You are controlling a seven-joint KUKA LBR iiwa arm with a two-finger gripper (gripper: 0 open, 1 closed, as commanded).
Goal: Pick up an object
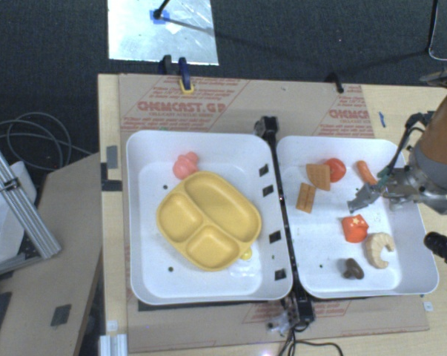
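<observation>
Over in the right bin (412, 273), hovering with fingers spread apart and nothing between them: gripper (362, 198), just above the red tomato piece (355, 228). Nearby, toward the bin's far side: orange cracker (319, 176), round red ball (335, 170), small carrot (365, 172), tan wafer (305, 197). Closer to the bin's near rim: pale croissant-shaped piece (379, 249), brown lump (352, 269). Beside it, left bin (145, 273) holding yellow divided plate (208, 219) and pink item (184, 165).
</observation>
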